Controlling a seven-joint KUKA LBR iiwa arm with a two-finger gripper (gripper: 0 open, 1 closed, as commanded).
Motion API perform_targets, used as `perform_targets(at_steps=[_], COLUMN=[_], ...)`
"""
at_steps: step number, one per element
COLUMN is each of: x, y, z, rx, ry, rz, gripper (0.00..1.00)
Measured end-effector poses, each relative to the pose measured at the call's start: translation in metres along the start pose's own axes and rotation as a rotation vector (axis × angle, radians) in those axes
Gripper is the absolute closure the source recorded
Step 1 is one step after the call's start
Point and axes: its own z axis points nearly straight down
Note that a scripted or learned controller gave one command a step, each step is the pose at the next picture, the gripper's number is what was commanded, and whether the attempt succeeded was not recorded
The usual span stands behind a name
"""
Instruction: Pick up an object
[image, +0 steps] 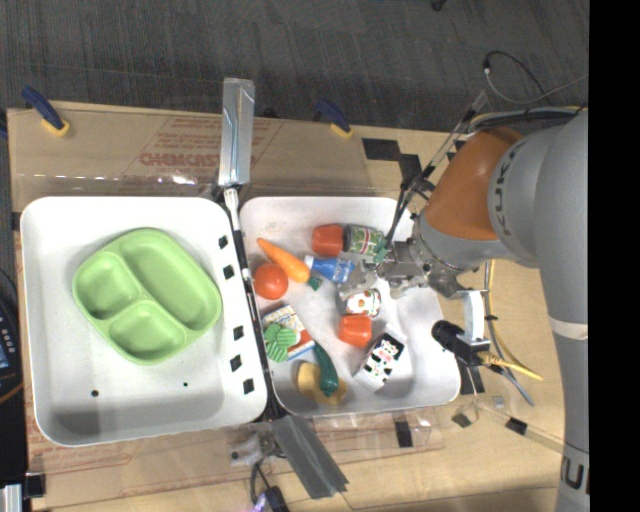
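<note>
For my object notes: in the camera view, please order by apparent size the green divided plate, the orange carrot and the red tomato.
1. Green divided plate, by far the largest.
2. Orange carrot.
3. Red tomato, slightly smaller than the carrot.

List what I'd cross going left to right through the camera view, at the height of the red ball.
Left bin → green tray → red ball → carrot → blue bottle → gripper → arm.
</note>
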Motion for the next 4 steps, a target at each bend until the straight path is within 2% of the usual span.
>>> perform_targets(at_steps=[1, 2, 3, 4], x=[0.023, -0.018, -0.008, -0.002], y=[-0.002, -0.008, -0.026, -0.001], z=[-0.047, 0.044, 0.055, 0.055], rx=[-0.005, -0.007, -0.007, -0.009], ry=[-0.001, 0.002, 0.001, -0.001], rz=[0.186, 0.168, 0.179, 0.075], gripper=[0.00, 0.00, 0.00, 0.00])
